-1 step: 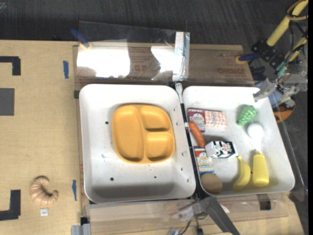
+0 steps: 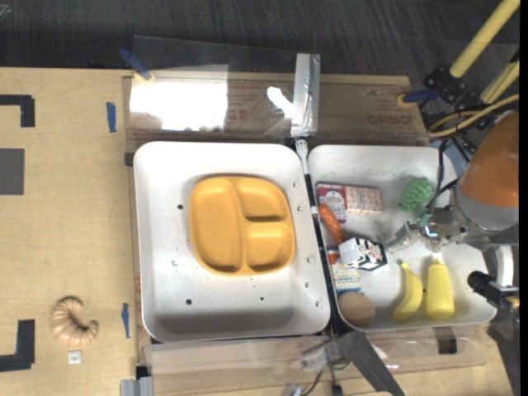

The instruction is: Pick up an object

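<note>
Hovering low over the right bin (image 2: pixel 462 320), the pincer (image 2: pixel 431 228) has nothing visibly in it, and whether it is spread I cannot tell, so picking looks not yet done. Around it lie one banana (image 2: pixel 407 290), one yellow bottle (image 2: pixel 440 288), one green toy (image 2: pixel 417 193), one carrot (image 2: pixel 332 222); one yellow tray (image 2: pixel 241 224) fills the left bin (image 2: pixel 157 246).

The arm (image 2: pixel 493 176) reaches in from the right — its gripper (image 2: pixel 429 228) hangs low, pointing left.
</note>
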Robot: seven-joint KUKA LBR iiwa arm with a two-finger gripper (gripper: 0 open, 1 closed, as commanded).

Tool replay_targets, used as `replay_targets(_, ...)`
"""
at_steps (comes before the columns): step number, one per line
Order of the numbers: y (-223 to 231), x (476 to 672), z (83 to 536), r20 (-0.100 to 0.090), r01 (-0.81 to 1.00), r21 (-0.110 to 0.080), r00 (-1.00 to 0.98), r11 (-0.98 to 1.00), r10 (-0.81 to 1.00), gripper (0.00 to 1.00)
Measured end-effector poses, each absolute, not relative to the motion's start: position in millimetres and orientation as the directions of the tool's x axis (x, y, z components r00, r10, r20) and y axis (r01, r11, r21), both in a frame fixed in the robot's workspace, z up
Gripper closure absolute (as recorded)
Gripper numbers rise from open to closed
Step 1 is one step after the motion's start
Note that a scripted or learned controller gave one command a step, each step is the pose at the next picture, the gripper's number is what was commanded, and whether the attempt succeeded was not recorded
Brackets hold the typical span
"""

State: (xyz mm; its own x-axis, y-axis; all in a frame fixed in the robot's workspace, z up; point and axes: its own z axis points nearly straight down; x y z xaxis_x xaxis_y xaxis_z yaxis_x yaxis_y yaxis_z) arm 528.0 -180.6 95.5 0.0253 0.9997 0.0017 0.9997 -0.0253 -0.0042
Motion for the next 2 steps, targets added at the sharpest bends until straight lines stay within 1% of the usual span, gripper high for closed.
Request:
replay_targets(1, -168, 481.7, 88, -0.003, 0.979, 0.007, -0.202, 0.202, 0.979, 0.0)
replay_targets(2, -167, 483.8, 99, -0.006, 0.979, 0.013, -0.202, 0.202, 0.979, 1.0)
